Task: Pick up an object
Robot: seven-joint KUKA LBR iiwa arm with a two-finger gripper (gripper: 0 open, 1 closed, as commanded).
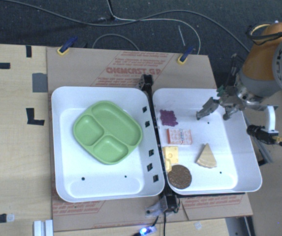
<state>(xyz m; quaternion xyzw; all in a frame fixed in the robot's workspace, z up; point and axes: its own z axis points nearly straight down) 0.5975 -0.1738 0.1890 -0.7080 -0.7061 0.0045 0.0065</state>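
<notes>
Hovering over the far right part of the right bin (239,178), the gripper (213,110) has its fingers spread wide with nothing between them, a stance that suits choosing a target. The pickable things lie clustered along that bin's left side: purple piece (168,116), striped packet (179,136), yellow cheese square (171,156), brown cookie (179,176) and pale wedge (206,157). A green divided plate (107,132) sits alone in the left bin (62,181)

The two bins (64,132) are white; the plate (108,132) is light green; one small thing (168,116) is purple; the packet (179,136) is pink and white; the cheese slice (171,156) is yellow with holes; the wedge (206,157) is pale tan; the cookie (179,176) is brown.
</notes>
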